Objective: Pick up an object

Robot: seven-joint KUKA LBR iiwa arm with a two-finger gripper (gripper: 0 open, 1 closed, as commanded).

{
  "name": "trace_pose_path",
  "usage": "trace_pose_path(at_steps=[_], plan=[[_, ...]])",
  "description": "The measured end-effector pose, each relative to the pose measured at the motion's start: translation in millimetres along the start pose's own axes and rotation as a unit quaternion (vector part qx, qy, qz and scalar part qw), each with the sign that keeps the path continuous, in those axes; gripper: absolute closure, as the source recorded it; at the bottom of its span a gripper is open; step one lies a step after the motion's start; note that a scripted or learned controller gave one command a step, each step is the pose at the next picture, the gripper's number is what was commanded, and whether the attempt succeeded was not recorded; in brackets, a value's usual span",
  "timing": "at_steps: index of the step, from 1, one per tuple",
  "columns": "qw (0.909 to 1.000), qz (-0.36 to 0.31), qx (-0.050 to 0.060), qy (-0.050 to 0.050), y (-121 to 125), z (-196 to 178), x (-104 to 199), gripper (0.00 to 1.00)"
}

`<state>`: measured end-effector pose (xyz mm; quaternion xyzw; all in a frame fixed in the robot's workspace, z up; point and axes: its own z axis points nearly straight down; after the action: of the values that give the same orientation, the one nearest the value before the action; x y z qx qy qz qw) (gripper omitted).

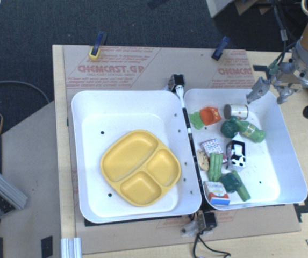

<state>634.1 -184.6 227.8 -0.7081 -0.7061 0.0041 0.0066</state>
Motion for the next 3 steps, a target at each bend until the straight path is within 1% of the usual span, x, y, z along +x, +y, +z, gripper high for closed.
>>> trace_pose_path(at_steps=[1,2,3], plan=[[1.0,-0.001,-0.007,-0.002,2.7,-8.7,0.5,0.0],[1.0,-0.001,-0.005,-0.001,0.3,34.9,-3.4,0.0],[1.0,-0.002,-0.005,-0.001,-7.1,80.8,-1.4,0.0]])
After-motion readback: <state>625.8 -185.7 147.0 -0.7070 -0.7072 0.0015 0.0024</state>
